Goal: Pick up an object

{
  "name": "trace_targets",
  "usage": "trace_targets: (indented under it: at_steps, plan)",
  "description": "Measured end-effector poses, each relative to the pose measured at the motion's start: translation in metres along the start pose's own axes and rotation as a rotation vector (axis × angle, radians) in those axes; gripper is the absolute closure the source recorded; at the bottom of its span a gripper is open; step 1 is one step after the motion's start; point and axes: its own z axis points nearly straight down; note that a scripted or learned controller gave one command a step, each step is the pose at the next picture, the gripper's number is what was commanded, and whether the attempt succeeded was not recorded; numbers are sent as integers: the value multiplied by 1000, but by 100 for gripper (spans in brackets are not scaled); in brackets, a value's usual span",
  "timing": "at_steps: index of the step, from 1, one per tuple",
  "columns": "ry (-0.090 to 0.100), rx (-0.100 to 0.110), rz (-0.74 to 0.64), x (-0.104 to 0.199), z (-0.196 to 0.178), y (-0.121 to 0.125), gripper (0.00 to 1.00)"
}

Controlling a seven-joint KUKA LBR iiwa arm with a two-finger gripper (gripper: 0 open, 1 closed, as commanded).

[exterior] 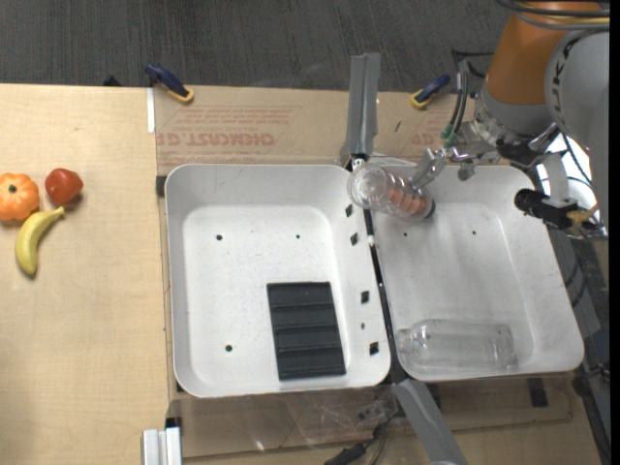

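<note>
Two white bins [194, 260] sit on cardboard [232, 129] over a wooden bench [77, 356].

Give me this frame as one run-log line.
gripper: over right bin far-left corner, at clear cup lying on its side | clear bottle: right bin near edge | black block: left bin

one fixed camera looks down at a slant from above the bench, far enough off to take in both shallow white plastic bins [184, 289] side by side, the pale wooden benchtop [77, 337] at left and dark grey carpet [242, 17] beyond.
</note>
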Motion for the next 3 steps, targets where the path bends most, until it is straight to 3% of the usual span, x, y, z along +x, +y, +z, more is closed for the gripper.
trace_targets:
  at_steps: [1,2,3]
  plan:
    - [1,3,-2,-9,101,-3,0]
    - [0,2,-5,-9,92,-3,100]
    - [1,1,-232,36,2,8,100]
